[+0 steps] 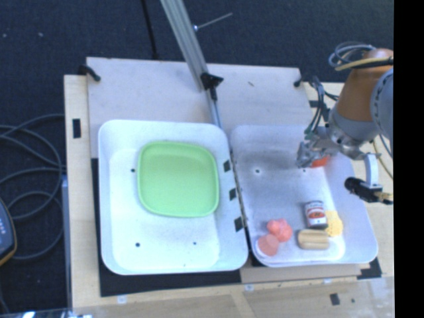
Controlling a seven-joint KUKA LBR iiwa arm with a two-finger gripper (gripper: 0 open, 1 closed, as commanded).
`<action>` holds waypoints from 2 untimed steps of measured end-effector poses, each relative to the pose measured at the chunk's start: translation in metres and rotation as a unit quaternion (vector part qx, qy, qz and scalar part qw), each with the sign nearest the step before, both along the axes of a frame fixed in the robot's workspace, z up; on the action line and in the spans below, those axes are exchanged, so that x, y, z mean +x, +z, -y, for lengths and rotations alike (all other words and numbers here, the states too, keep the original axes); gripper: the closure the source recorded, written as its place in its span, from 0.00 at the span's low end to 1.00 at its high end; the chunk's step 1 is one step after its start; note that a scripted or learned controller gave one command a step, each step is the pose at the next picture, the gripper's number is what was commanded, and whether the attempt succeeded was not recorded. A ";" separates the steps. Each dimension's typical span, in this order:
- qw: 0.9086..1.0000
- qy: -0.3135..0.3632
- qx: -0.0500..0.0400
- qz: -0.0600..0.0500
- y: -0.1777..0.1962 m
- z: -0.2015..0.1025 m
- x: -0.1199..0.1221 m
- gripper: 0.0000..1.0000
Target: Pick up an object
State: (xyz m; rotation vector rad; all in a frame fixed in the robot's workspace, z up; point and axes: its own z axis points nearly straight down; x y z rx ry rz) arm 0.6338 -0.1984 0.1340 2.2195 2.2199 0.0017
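Observation:
My gripper [307,156] hangs low over the upper part of the right bin [278,177], near its right side. A small orange-red thing [321,159] shows right against the gripper's tip; whether it is held cannot be made out. Along the bin's front lie a small can with a red label [316,213], a yellow piece [334,224], a tan roll [313,240] and two pink pieces [280,229] [268,245]. All of these sit well below the gripper, apart from it.
The left bin [119,237] holds a square green plate [178,179]. A metal pole [189,42] slants in from the top to the divide between the bins. Cables and a black clip [363,189] hang by the arm at the right bin's edge.

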 end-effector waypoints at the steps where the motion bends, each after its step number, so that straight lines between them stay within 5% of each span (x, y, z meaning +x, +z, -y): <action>1: 1.000 0.000 0.000 0.002 0.060 -0.004 -0.005 1.00; 2: 1.000 0.000 0.000 0.002 0.113 -0.004 -0.004 1.00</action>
